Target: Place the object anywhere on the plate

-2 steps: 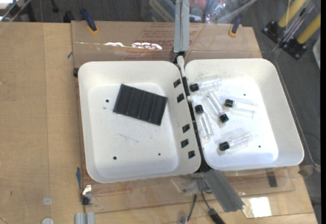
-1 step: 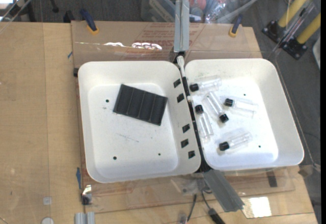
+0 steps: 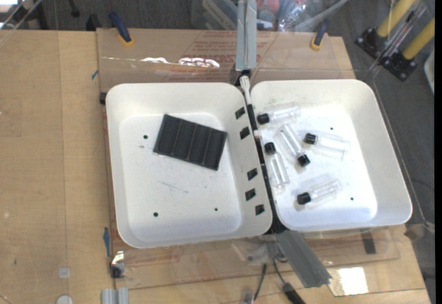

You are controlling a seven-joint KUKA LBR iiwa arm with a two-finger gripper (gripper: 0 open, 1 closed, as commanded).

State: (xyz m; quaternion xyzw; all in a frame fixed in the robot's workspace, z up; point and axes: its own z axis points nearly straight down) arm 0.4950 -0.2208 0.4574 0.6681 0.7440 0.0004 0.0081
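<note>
Nearest to us, at the near edge of the bench, a grey bracket point(image 3: 302, 262) sticks out from under the two bins. Behind it, the right bin point(image 3: 387, 157) holds several clear vials with black caps, for example one point(image 3: 316, 192) near its near side and one point(image 3: 278, 116) at its far left. We judge that they are light, stiff and slippery, and that they roll easily; we would take one across the middle of its clear body, not at the cap. The vials lie close together near the divider point(image 3: 250, 157), so there is little room there, and more room toward the right wall. The dark ribbed plate point(image 3: 190, 141) lies flat in the left bin point(image 3: 131, 220), with open floor around it. We cannot tell the state of the pincer.
</note>
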